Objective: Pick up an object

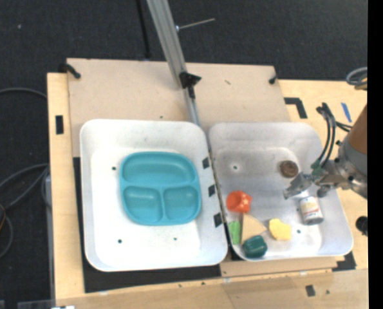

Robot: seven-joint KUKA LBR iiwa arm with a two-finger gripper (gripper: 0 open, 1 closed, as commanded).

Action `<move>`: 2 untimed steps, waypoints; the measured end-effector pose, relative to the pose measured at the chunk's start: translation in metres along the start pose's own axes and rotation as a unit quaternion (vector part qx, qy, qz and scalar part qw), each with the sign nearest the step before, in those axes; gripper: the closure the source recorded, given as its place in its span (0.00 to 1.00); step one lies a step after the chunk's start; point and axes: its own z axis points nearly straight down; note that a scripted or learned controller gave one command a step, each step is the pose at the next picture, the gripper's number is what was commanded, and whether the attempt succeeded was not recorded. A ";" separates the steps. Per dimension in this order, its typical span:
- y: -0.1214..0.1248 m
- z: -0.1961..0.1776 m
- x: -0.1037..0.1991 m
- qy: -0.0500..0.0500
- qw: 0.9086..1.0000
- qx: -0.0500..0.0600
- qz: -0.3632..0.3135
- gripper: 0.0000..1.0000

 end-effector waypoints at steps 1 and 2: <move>0.000 0.000 0.000 0.000 1.000 0.000 0.001 0.00; 0.001 0.042 -0.001 -0.001 1.000 0.002 0.002 0.00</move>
